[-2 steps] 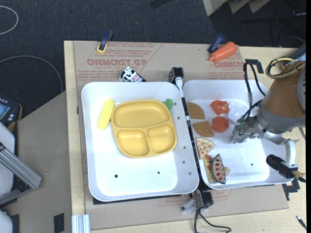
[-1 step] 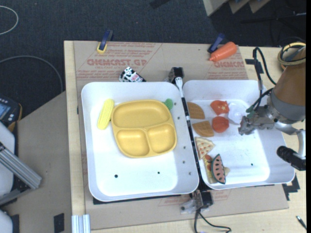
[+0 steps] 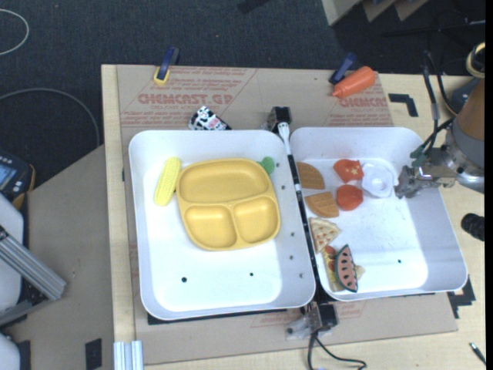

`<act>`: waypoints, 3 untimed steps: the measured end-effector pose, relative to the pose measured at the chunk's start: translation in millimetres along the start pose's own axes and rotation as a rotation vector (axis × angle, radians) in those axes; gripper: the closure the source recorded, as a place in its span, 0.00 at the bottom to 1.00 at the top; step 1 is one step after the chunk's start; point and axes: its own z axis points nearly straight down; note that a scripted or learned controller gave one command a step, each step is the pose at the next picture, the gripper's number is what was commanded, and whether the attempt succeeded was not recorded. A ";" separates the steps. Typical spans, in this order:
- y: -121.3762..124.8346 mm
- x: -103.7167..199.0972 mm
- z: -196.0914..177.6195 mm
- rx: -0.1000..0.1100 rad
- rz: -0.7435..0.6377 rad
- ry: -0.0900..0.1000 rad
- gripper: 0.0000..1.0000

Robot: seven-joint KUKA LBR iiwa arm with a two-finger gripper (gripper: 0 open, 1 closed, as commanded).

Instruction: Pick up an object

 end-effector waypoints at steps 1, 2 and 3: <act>1.0 -0.3 -14.1 0.003 -0.001 0.001 1.00; -12.4 45.8 -5.4 0.012 -0.003 0.006 1.00; -18.8 101.0 -16.9 0.010 -0.006 0.007 1.00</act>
